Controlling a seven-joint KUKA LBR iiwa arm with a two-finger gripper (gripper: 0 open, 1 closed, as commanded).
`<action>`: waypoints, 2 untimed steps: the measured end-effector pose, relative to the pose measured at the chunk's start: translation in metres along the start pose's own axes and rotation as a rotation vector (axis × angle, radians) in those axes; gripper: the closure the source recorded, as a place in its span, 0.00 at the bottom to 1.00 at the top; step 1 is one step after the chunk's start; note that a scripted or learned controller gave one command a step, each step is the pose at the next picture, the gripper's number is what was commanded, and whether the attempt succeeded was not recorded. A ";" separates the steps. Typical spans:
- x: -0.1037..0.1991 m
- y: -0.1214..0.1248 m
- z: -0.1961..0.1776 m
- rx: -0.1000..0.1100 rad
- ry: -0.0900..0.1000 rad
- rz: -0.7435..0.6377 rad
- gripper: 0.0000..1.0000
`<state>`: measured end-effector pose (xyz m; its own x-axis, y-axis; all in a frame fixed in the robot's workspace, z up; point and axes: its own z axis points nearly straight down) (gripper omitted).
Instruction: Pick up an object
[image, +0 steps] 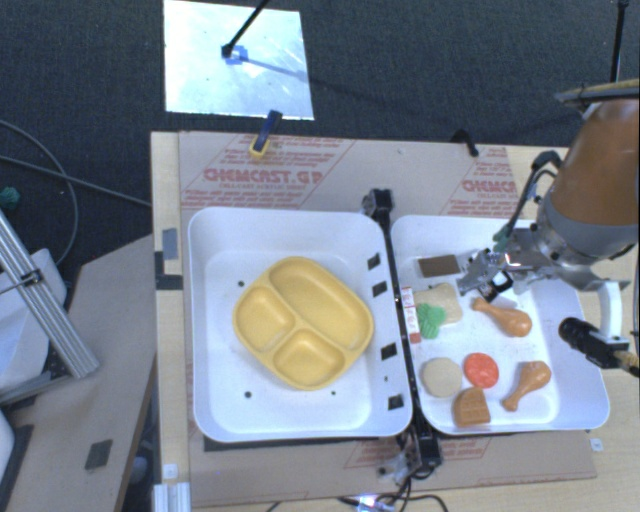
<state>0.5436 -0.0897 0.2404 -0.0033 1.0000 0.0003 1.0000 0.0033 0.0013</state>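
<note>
My gripper (487, 278) hangs over the upper middle of the right bin (575, 400). It is just right of a flat brown rectangle (437, 266) and above the thin end of an orange-brown drumstick (507, 319). A cream slab (447, 301) with a green leafy piece (429, 320) lies to its lower left. Further forward lie a red tomato (481, 369), a round beige biscuit (440, 377), a brown bread piece (471, 407) and a second drumstick (527, 382). Nothing shows in the gripper's grasp.
The left bin (215, 400) holds a yellow divided plate (302, 321). A black divider with clips (392, 300) runs between the bins. The grey and orange arm (600, 180) comes in from the right. A black part (590, 342) sticks out over the right bin's right edge.
</note>
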 end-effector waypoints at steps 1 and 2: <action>-0.069 -0.060 0.041 0.004 -0.001 0.009 0.00; -0.065 -0.036 0.159 -0.005 -0.003 0.001 0.00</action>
<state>0.5076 -0.1543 0.0812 -0.0026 1.0000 -0.0024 1.0000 0.0026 0.0064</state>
